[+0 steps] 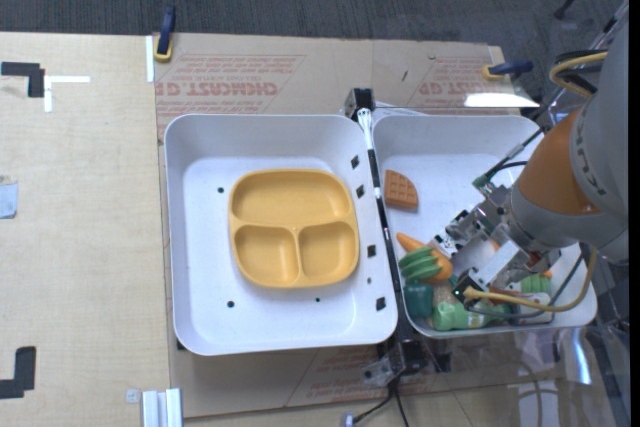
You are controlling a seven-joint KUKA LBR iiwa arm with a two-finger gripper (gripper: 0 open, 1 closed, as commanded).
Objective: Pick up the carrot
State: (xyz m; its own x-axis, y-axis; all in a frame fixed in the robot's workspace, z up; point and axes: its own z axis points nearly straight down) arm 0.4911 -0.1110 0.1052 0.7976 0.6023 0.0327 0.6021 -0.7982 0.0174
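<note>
Because the carrot (418, 253) is lying against the right bin's (450, 137) left wall among green toys (448, 313), the gripper (478, 267) is hanging low just beside it, its grip impossible to tell.

Two bins side by side at frame centre and right, on cardboard sheet (300, 75) over bench. Left bin (190, 215): three-compartment plate (295, 225) at middle. Right bin (450, 150): waffle piece (400, 189) upper left near shared wall; carrot (422, 255) below it, left-centre; toy vegetable pieces (445, 310) at lower left corner. Gripper (470, 260) just right of carrot, arm (570, 175) entering from frame right over bin. Clamp (165, 30) at cardboard's upper left, another clamp (510, 69) upper right.
</note>
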